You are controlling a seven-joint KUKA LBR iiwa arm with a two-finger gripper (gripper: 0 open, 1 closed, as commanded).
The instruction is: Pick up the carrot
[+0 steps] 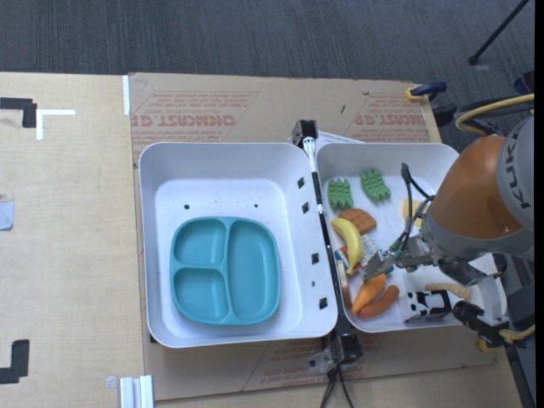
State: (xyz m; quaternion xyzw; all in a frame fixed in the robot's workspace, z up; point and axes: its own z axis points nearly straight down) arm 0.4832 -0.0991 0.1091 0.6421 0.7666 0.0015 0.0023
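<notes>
The carrot [365, 293] is a short orange piece lying near the front left corner of the right bin [442, 155]. It rests against a longer red-orange piece [382, 302]. My gripper [375, 266] reaches in from the right and sits low in the bin, just behind the carrot's upper end and beside the banana [348, 238]. The gripper's tip hides where the carrot's top ends. The carrot looks to be resting on the bin floor.
The right bin also holds two green ridged pieces [340, 194] [374, 184], a brown waffle-like piece [360, 221] and a black-and-white object [425, 304] at the front. The left bin [221, 164] holds a teal divided plate [226, 271].
</notes>
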